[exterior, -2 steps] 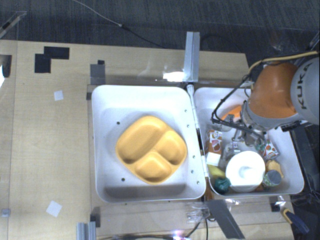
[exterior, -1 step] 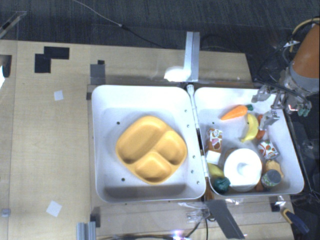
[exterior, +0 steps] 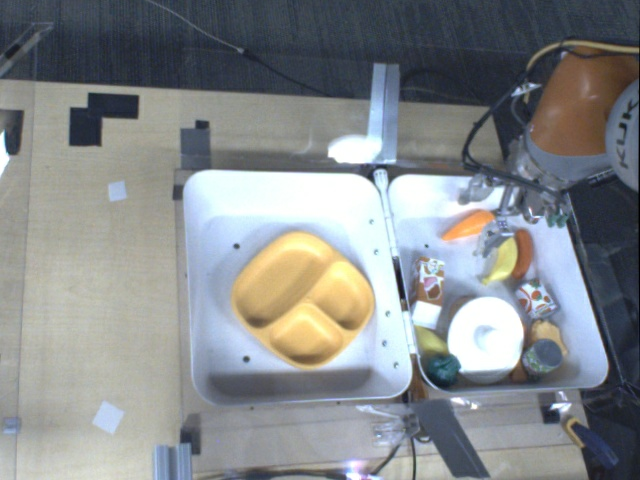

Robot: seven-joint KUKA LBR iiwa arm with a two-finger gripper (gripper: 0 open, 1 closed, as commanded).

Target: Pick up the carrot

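Two shallow white bins sit side by side on the pale wooden worktop (exterior: 90, 298). The left bin (exterior: 210, 218), at the centre of the frame, holds one thing: a yellow divided plate (exterior: 303, 296) with three compartments, lying flat in the middle of the bin floor.

The right bin (exterior: 590, 348) holds the rest. One carrot (exterior: 467, 226) lies in its upper part, pointing left and slightly down, its thick end toward the end effector (exterior: 507, 218). The end effector hangs over the upper right of this bin, just beside the carrot's right end; whether it is open or closed cannot be told, and the carrot cannot be seen to be gripped. Above it, the arm's orange band (exterior: 570, 103) fills the upper right corner of the frame.

Just below the end effector lies one yellow and orange fruit-like piece (exterior: 508, 258). Two small patterned cups show: one (exterior: 430, 278) near the bin's left wall, one (exterior: 536, 299) toward the right. One white roll (exterior: 486, 336) stands in the lower middle of the bin. Beside it on the left lie a small white block (exterior: 426, 315), a yellow-green piece (exterior: 431, 341) and a dark green item (exterior: 443, 370). One dark round can (exterior: 543, 356) sits at the roll's right.
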